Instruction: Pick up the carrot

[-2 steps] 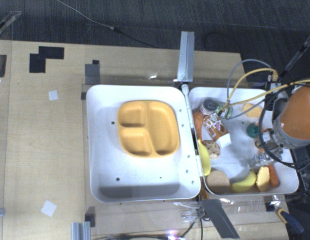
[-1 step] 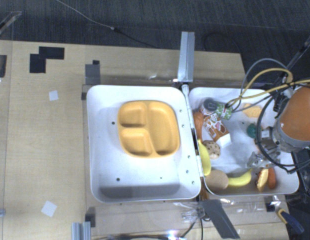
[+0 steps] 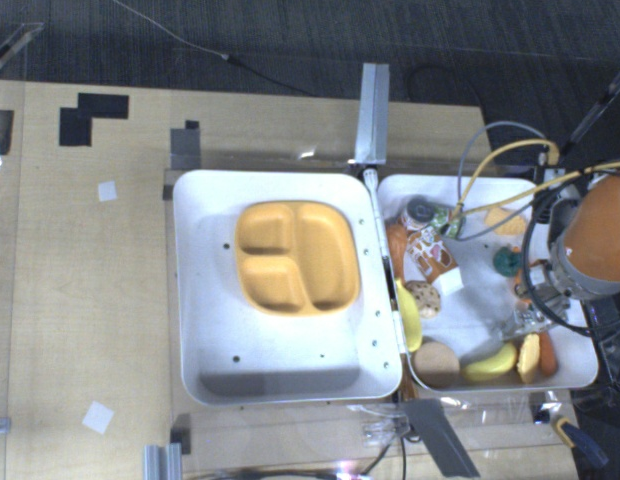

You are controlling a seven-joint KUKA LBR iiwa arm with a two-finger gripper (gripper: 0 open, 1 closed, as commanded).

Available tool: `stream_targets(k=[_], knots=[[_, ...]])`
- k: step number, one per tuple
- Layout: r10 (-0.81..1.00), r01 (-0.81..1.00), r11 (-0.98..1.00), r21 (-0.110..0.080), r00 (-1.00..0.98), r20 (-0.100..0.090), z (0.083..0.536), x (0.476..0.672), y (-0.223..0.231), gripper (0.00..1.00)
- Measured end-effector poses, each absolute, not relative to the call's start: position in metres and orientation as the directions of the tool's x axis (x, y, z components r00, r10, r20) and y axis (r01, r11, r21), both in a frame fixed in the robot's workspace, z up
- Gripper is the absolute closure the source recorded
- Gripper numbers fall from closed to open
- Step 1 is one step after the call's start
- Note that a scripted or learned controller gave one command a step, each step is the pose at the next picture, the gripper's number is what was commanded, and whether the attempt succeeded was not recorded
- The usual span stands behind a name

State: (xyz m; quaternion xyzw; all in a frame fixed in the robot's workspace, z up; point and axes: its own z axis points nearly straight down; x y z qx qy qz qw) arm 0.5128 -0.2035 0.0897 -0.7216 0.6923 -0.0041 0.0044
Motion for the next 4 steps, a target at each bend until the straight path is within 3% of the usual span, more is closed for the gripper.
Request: stream_targets(k=[1,2,3,4], knots=[[-1.0,-1.0,-0.031,-0.006,0.031,-0.002,0.099,0.519,-0.202,1.0],[-0.964,-0.964,0.267,-0.01,-0.267,-0.005,0.162,0.568,-0.137,1.0],[-0.992,-0.992,0.124,-0.009,-0.124,0.0,0.17,0.545,-0.208,1.0],[-0.948,-0.947,-0.319,-0.027,0.318,0.019,0.098,0.498,-0.206,1.0]])
